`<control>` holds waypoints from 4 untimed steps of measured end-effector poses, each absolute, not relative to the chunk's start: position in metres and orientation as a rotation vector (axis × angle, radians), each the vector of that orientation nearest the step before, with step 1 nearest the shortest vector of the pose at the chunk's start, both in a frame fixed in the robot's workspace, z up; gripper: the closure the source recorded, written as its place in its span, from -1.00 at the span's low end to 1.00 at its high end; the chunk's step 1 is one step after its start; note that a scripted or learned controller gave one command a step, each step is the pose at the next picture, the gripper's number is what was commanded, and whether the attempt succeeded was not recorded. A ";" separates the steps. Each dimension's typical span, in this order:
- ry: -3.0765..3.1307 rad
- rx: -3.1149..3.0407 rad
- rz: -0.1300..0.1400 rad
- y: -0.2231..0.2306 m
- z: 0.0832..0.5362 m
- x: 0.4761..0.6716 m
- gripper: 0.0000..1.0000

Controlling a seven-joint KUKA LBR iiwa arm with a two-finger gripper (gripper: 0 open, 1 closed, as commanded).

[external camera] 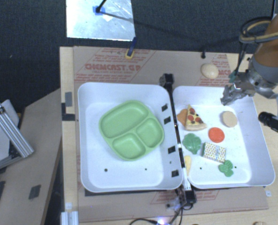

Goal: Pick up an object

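The right bin (256, 139) holds a pizza slice (193, 118), a tan round disc (230, 119), a red round piece (216, 134), a green leafy piece (193, 143), a small patterned box (214, 152), a green broccoli-like piece (226, 168) and a yellow piece (187, 163) at the divider. My gripper (230, 96) hangs over the bin's far right part, just above and behind the tan disc. Nothing shows between its fingers.
A green divided plate (131, 129) lies in the left bin (90, 163). A beige egg-shaped object (209, 70) rests on the cardboard behind the right bin. A black divider (173, 125) runs between the bins. A shiny sheet (100, 13) lies at the back.
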State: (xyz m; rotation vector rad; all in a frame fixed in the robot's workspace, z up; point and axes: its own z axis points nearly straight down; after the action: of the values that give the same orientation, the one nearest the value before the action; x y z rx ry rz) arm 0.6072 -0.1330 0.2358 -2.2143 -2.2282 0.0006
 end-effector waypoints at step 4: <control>-2.223 -2.220 -0.001 -0.036 0.215 0.497 1.00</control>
State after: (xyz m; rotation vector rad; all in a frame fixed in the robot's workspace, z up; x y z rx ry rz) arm 0.4973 -0.0356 0.2149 -2.2205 -2.2228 -0.0009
